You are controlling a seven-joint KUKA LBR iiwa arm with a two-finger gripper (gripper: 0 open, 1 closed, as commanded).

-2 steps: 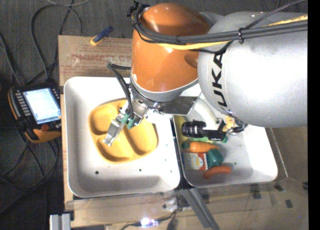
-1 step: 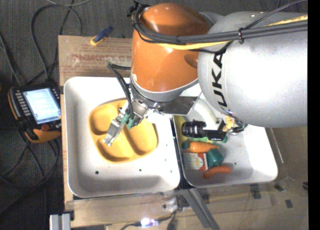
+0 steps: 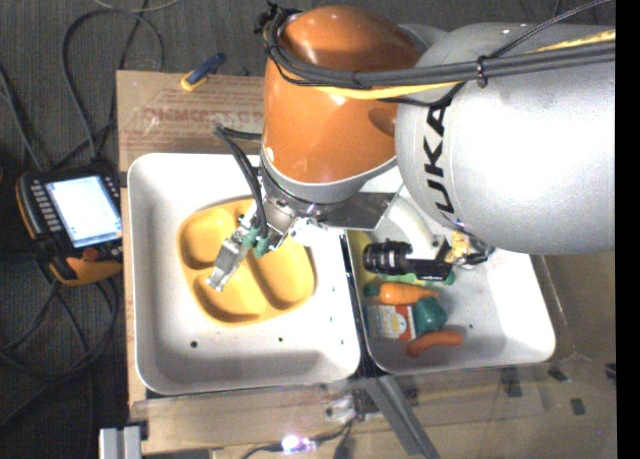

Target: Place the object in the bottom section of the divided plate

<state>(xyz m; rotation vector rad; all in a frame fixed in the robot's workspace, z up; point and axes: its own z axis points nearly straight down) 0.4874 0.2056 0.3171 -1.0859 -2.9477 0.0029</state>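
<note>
**A:** Where is the claw (image 3: 218, 278)?

**B:** Low over the divided plate (image 3: 287, 277), the yellow one lying in the left bin (image 3: 150, 287). It slants down toward the bin's lower left, and its tip sits over the ridge between the plate's sections. It looks about level with the plate's surface, but I cannot tell whether it touches.

**A:** How wide does it stand?

**B:** I cannot tell. From above it reads as one pale grey wedge, and the arm (image 3: 330, 97) covers its root.

**A:** Is it holding anything?

**B:** I can make out nothing in its grip. There is a small green bit (image 3: 262, 241) at its upper end, just under the wrist. I cannot say whether that is a loose thing or part of the tool.

**A:** So where might the object to be placed be?

**B:** The loose things I can name are all in the right bin (image 3: 520, 332), well apart from the claw. A carrot (image 3: 400, 293) lies across the bin's upper left. Just below it stands a small carton (image 3: 390, 323), with a teal thing (image 3: 432, 314) touching its right side. An orange-red piece (image 3: 437, 342) lies below those.

**A:** And outside the bins?

**B:** A blue and yellow stick (image 3: 203, 69) lies at the far edge of the table (image 3: 170, 122). A handheld screen (image 3: 78, 209) rests on the floor to the left.
</note>
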